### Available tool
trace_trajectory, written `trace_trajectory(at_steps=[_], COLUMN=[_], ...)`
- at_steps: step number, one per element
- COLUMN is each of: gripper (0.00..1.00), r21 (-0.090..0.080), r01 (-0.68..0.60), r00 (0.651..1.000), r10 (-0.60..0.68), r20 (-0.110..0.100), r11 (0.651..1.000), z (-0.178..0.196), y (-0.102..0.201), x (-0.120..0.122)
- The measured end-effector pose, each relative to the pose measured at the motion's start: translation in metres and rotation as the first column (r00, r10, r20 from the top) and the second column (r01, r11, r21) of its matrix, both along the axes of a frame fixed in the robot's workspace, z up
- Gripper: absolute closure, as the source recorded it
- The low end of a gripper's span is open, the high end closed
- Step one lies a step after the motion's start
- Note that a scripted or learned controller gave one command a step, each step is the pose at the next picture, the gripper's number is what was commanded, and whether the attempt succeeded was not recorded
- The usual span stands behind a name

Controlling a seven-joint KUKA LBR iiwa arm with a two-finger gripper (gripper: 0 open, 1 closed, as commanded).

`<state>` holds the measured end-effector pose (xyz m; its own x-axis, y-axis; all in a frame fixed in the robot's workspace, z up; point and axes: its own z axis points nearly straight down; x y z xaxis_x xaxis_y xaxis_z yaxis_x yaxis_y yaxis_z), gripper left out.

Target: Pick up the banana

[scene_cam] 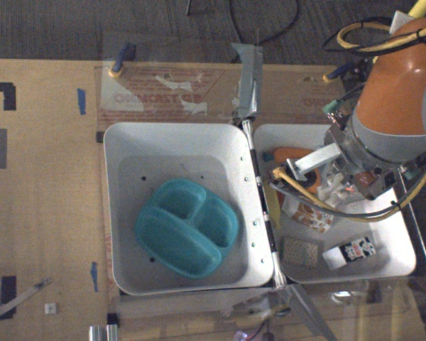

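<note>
The banana (271, 208) shows as a thin yellow strip lying along the left wall of the right bin (405, 261). My gripper (331, 183) hangs low over the middle of that bin, to the right of the banana and apart from it, under the grey wrist and orange band (397, 84). The wrist and its cables cover much of the gripper.
An orange item (295, 153) lies at the back of the right bin. A printed packet (309, 217), a tan pad (300, 251) and a small white carton (350, 251) lie toward its front. A teal divided plate (188, 226) sits in the left bin (128, 148).
</note>
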<state>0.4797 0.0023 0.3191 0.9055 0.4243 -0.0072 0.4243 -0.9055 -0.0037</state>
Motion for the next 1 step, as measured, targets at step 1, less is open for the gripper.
trace_trajectory(at_steps=[1], gripper=[0.0], r21=[0.0], r01=[0.0], r00=[1.0], r10=[0.0], r20=[0.0], r11=[1.0], z=[0.0], y=[0.0001], x=[0.0])
